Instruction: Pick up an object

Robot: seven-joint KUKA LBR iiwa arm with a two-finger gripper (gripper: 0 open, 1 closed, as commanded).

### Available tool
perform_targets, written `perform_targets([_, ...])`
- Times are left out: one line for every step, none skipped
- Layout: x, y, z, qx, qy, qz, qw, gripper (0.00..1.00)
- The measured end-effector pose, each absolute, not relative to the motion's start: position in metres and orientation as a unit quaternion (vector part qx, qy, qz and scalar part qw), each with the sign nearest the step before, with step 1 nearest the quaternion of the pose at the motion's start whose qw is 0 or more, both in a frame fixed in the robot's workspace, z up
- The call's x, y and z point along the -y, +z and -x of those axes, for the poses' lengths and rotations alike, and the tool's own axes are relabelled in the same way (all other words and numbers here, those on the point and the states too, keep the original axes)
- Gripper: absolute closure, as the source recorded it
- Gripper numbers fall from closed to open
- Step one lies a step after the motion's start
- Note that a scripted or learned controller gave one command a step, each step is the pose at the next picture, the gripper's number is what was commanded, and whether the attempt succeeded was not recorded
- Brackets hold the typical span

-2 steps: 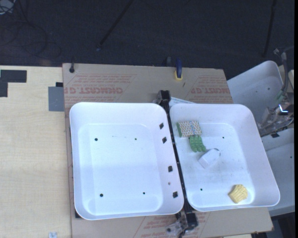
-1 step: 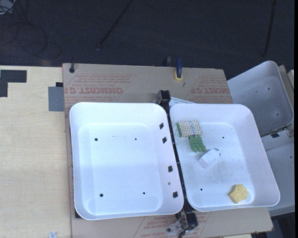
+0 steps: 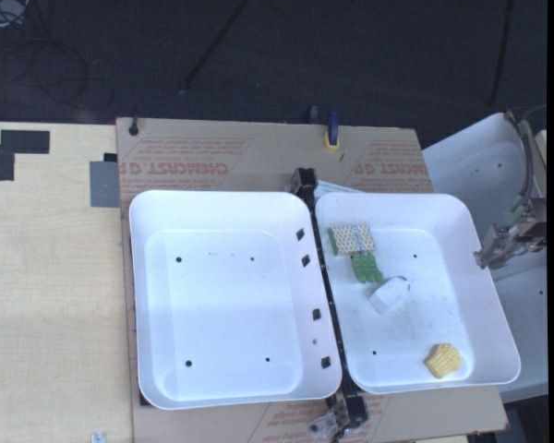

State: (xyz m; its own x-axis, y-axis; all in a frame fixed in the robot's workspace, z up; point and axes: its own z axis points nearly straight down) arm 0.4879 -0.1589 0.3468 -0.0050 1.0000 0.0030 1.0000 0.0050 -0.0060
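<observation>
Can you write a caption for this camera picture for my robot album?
Gripper waits beside the right bin, which holds a yellow block, a white cup and green pieces.

In the right bin [image 3: 485, 340]: a dotted pale block [image 3: 354, 238] at ten o'clock, a green piece [image 3: 367, 268] just below, a white lump [image 3: 388, 294] near centre, and a yellow chunk [image 3: 443, 360] at five o'clock.

Upside-down "CHEMCAST" lettering on brown board [image 3: 180, 167]
</observation>
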Motion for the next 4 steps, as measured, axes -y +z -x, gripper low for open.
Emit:
perform_targets([0.215,0.409,-0.475,0.706,0.0000,0.708,-0.003,1.00])
perform_targets([0.166,0.335,-0.499,0.709,0.0016,0.705,0.004,1.00])
perform_targets([0.215,0.397,-0.486,0.706,0.0000,0.708,-0.003,1.00])
perform_targets([0.160,0.350,-0.496,0.709,0.0010,0.705,0.003,1.00])
